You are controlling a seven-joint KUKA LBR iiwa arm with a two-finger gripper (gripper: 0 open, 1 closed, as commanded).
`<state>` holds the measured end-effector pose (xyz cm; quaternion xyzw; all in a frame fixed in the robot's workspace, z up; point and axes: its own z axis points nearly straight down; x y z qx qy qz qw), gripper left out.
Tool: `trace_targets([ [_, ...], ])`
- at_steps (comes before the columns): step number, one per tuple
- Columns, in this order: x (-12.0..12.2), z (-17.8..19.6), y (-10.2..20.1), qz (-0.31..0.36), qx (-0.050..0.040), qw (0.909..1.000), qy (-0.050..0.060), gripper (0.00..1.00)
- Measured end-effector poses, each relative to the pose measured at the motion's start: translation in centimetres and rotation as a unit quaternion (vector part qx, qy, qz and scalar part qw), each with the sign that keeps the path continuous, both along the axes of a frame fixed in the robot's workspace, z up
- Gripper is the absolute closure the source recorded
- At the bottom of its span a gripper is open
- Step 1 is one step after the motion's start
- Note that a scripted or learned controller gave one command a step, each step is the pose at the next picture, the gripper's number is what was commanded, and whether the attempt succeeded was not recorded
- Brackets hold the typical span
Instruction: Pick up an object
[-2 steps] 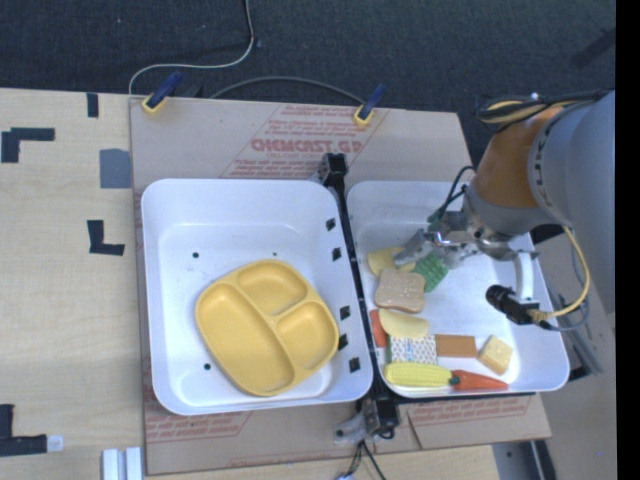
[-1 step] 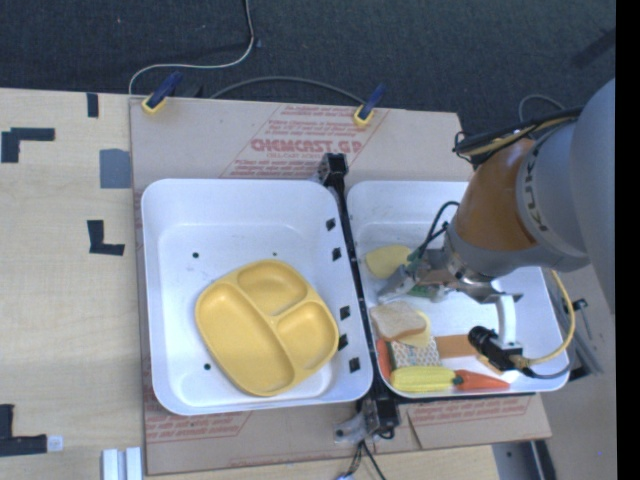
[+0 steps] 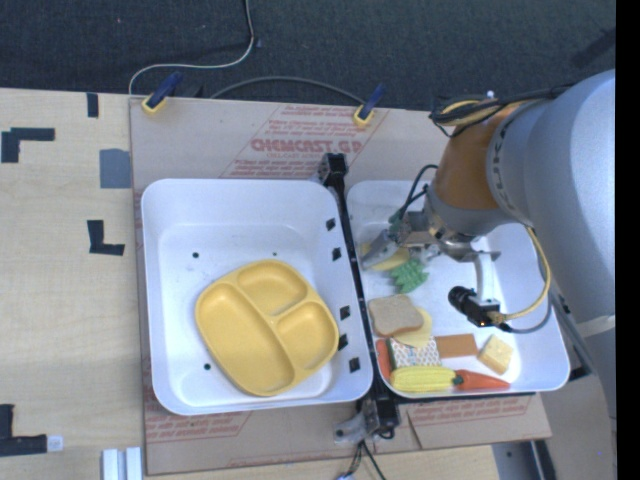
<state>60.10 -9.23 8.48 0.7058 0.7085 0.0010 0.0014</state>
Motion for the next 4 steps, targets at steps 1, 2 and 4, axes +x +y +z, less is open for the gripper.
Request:
trace_targets([
  [1, -2.4, 10.6, 0.0, -0.001, 0.0000, 1.0000, -0.003, 0.00],
  [2, 0.3, 0.9, -0.6, -0.001, -0.0001, 1.0000, 0.006, 0.00],
  [4, -1.1, 1.0, -1.1, -0.001, 0.0003, 1.0000, 0.002, 1.00],
])
